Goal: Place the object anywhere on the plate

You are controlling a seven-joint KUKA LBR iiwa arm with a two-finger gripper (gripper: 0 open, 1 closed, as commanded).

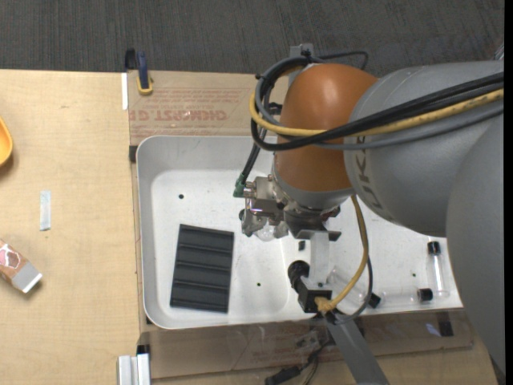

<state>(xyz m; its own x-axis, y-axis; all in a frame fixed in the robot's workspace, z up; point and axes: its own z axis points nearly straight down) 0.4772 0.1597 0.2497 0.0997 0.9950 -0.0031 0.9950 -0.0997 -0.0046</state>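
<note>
A black ribbed rectangular slab (202, 268) lies flat in the front left part of the white bin (160, 167). My gripper (260, 218) hangs over the middle of the bin, just right of and behind the slab's far corner, under the orange band of the wrist (325, 123). The big grey arm hides most of the gripper from above. I cannot make out any object at its tip. An orange rounded piece (4, 143) pokes in at the far left edge of the wooden bench.
A clear tube with black caps (435, 271) lies in the bin's right part. On the wooden bench to the left are a small white strip (45, 210) and a wrapped item (18, 267). A blue-handled clamp (141, 70) stands behind the bin by the cardboard (192, 112).
</note>
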